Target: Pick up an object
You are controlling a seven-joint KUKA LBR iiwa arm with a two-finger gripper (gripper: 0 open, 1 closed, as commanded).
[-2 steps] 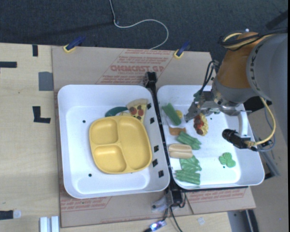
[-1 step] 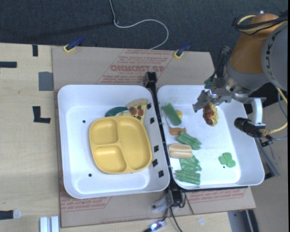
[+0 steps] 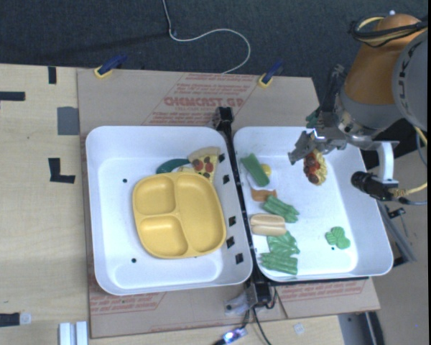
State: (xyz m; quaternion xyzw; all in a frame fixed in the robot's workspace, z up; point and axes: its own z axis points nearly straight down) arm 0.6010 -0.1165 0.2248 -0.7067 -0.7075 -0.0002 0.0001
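Front of right bin: we see green plastic beans (image 3: 280, 254) lying loose.
Pincer (image 3: 310, 152): we judge it closed on a red-and-yellow toy food piece (image 3: 315, 168), lifted above the right white bin (image 3: 370, 225).
Left bin: a yellow divided plate (image 3: 178, 215) sits idle.

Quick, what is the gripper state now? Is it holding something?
Gripper: above the right bin, a red and yellow toy food right under it; a grasp cannot be told.

Two white bins (image 3: 104, 157) sit on tan cardboard printed with red lettering (image 3: 201, 100). The left bin holds a yellow divided plate (image 3: 178, 214); right of it lie green pieces (image 3: 280, 254), a tan hot dog (image 3: 268, 225), and a red-and-yellow item (image 3: 315, 168).
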